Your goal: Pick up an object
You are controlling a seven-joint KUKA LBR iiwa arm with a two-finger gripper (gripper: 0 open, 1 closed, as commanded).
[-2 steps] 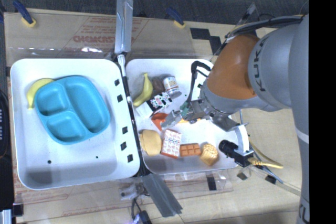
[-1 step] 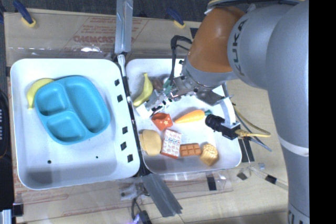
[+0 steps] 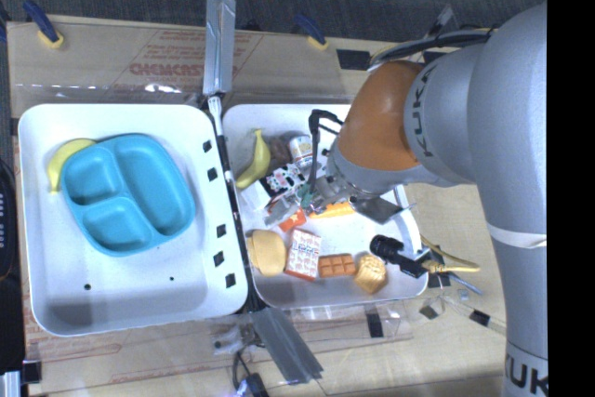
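Looming closest to the lens, the grey KUKA arm (image 3: 493,107) with its orange band is hanging over the right bin (image 3: 279,121), and its wrist is hiding most of the pincer (image 3: 314,189), so I cannot tell whether the pincer is spread or pressed together. Nothing is showing as held. Small toy foods are crowding the pincer: a banana (image 3: 256,160) is lying just beside it toward the bin divider, a small can (image 3: 299,147) is sitting near it on the far side, and an orange carrot-shaped piece (image 3: 307,217) is lying right under it, seemingly the likeliest thing to be picked. Nearer the viewer from the pincer, a red-and-white carton (image 3: 303,256) is touching a brown waffle (image 3: 337,266), with a pale bread piece (image 3: 266,251) alongside. Well apart from the pincer, a blue divided plate (image 3: 130,192) is resting in the left bin (image 3: 56,293). Because the items are packed so tightly, the pincer is risking closing on two at once, or nudging the carrot piece aside and closing on nothing.
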